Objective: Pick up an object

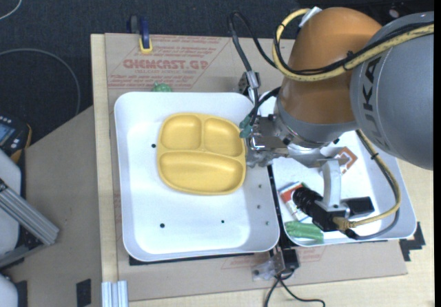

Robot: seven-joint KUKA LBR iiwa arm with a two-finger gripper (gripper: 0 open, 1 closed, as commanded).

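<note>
On the left, in the left bin (138, 182), lies a yellow plate (202, 154). It is smooth and shiny, with round corners. It has three dips in it: two small ones side by side at the back and one long one at the front. The plate lies flat, right way up. It sits toward the back and right of the bin, and its right edge is close to the bin's right wall. White floor shows all around it.

The big grey and orange arm (331, 71) reaches in from the right and hangs over the right bin (403, 219). The gripper (256, 142) is low at the line where the two bins meet, just beside the plate's right edge. The arm hides it from above, so I cannot tell how far open it is or if it has hold of anything.

A green thing (303, 232) lies at the front of the right bin. Both bins rest on a brown board (172, 58) with red letters.
</note>
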